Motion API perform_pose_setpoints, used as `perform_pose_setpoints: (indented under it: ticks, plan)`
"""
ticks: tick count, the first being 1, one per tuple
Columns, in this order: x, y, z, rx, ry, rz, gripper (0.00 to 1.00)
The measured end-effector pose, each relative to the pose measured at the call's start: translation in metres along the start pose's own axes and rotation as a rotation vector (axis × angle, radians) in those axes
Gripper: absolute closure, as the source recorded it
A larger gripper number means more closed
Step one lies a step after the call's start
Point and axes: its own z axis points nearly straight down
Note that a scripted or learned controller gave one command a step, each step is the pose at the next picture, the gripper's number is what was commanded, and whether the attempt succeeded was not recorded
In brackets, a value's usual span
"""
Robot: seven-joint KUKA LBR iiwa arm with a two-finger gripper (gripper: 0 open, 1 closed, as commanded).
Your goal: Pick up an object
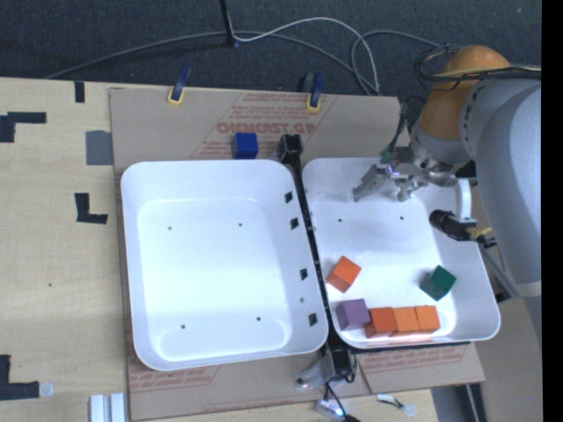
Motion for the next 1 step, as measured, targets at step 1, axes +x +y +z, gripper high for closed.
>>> perform_pose_setpoints:
  ticks: [1]
  plan:
    - [0.0591, -0.0831, -0.0138, 0.001, 0.003, -0.006, 0.0]
